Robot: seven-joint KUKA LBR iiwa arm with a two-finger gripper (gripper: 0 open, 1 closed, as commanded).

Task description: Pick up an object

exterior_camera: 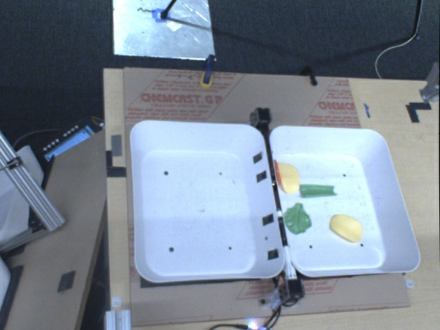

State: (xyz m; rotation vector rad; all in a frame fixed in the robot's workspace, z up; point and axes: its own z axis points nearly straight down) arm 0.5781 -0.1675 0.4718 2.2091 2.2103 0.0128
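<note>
The right bin (385, 184) holds several small objects. A yellow piece with an orange edge (288, 177) lies near the bin's left wall. Just right of it lies a flat green strip (317, 190). A green leaf-shaped piece (298, 218) lies below them, close to the divider. A yellow lemon-like lump (346, 227) rests toward the bin's lower right.
The left bin (199, 205) adjoins the right one along a hinge with black clips (269, 218). Both stand on a cardboard sheet (185, 95) on the bench. A shiny metal plate (163, 18) lies at the back left. An aluminium frame (24, 184) stands at the far left.
</note>
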